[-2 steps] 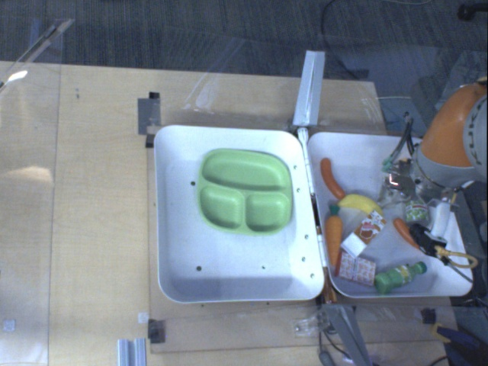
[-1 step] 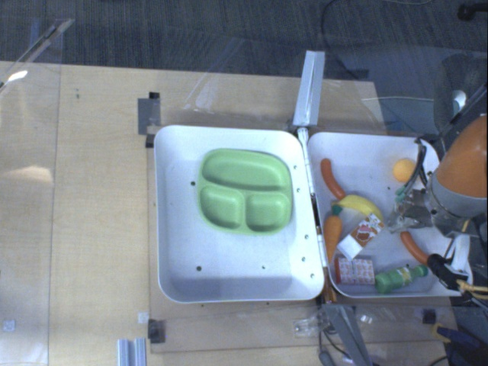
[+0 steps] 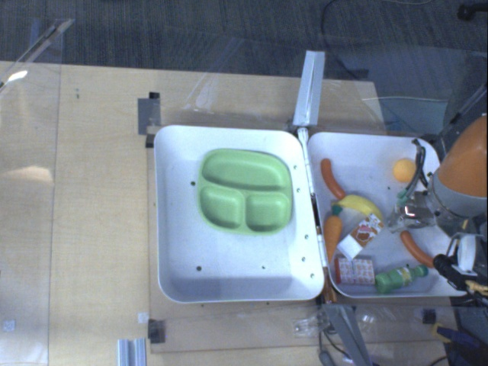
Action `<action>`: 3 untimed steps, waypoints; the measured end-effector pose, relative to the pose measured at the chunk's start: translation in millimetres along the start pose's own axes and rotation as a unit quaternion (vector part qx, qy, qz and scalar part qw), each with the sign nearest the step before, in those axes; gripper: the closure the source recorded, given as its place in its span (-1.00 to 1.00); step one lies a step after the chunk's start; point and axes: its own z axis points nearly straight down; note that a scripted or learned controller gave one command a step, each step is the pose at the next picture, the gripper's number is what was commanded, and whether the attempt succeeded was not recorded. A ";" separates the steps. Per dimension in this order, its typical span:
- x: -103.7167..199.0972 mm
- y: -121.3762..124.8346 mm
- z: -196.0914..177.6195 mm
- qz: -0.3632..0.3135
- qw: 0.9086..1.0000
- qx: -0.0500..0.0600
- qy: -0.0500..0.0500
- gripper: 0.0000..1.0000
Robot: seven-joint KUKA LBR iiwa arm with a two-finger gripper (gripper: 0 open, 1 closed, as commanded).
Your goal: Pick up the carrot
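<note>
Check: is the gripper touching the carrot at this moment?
Apart. In the camera view the gripper sits toward the right bin's right side; bare floor and a small carton separate it from the carrot.

We see a green divided tray (image 3: 245, 190) in the middle of the left bin (image 3: 175, 265). In the right bin (image 3: 366, 145), a sausage (image 3: 332, 179) lies near the left wall, a banana (image 3: 358, 203) beside it, a green bottle (image 3: 398, 277) along the front edge.
</note>
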 end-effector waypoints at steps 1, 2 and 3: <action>1.4 5.5 -0.1 -0.106 0.994 -0.001 -0.002 1.00; -6.4 -14.7 -0.5 -0.075 0.997 -0.003 -0.001 1.00; -7.8 -22.6 -0.6 -0.029 1.000 -0.003 -0.001 1.00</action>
